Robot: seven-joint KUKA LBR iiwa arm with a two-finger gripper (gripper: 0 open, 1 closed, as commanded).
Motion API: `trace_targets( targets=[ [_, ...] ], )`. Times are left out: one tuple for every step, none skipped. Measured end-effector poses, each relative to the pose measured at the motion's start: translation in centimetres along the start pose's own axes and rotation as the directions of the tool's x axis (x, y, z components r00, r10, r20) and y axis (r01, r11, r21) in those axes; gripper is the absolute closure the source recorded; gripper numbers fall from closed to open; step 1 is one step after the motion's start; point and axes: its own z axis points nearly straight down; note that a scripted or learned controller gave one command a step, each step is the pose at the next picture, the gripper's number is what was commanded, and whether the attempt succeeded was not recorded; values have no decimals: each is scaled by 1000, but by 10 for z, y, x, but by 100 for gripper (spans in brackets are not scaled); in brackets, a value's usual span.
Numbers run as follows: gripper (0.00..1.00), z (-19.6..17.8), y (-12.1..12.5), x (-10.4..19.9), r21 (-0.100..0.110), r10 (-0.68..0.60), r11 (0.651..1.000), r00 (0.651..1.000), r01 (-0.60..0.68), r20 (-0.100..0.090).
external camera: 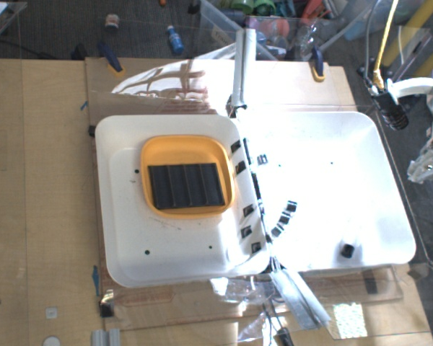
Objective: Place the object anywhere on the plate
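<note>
Camera view, left to right: a dark ribbed slab (185, 184) already lies flat inside the glossy orange plate (153, 157), centred in the left bin (123, 265). A small dark block (347, 251) sits in the right bin (361, 128). The gripper's state I cannot tell.

1. A pale wooden bench (36, 193) carried two shallow white bins set side by side, touching along the middle.
2. The left bin (123, 258) held an orange plate (184, 148) bearing a dark ribbed slab (185, 184).
3. The right bin (325, 157) held a small dark object (347, 250) near its near right corner.
</note>
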Motion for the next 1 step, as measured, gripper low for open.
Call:
trace_targets(
  targets=[
    [100, 23, -6, 18, 0, -93, 996, 996, 93, -3]
  ],
)
